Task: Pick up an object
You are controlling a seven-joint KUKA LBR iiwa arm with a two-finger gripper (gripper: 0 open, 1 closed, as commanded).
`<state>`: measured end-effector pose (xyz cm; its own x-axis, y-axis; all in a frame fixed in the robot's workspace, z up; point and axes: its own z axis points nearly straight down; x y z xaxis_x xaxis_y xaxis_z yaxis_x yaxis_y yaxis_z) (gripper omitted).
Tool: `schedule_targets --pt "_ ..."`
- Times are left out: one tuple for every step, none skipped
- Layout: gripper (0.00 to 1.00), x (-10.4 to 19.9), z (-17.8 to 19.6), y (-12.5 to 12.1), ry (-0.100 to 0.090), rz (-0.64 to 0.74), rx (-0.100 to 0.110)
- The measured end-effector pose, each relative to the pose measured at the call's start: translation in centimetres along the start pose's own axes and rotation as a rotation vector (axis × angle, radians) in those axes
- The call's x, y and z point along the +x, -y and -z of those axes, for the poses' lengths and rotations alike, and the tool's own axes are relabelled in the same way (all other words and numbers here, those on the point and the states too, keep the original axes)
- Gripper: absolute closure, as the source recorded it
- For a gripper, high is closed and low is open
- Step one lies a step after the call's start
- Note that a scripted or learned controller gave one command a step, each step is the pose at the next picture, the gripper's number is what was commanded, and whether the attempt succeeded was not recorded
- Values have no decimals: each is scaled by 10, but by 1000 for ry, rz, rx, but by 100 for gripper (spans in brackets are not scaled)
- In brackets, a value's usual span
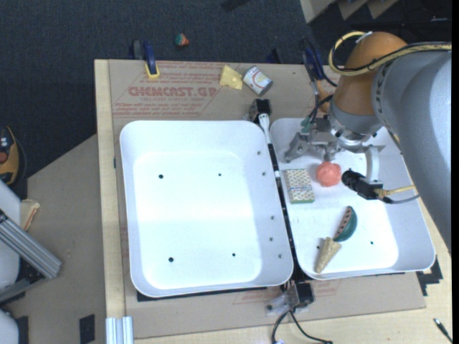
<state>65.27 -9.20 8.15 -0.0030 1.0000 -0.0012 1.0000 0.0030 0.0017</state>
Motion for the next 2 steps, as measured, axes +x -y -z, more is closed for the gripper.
schedule_targets --pt "0 -1 3 77 -3 -6 9" --pt "100 -1 14 73 -1 -5 1"
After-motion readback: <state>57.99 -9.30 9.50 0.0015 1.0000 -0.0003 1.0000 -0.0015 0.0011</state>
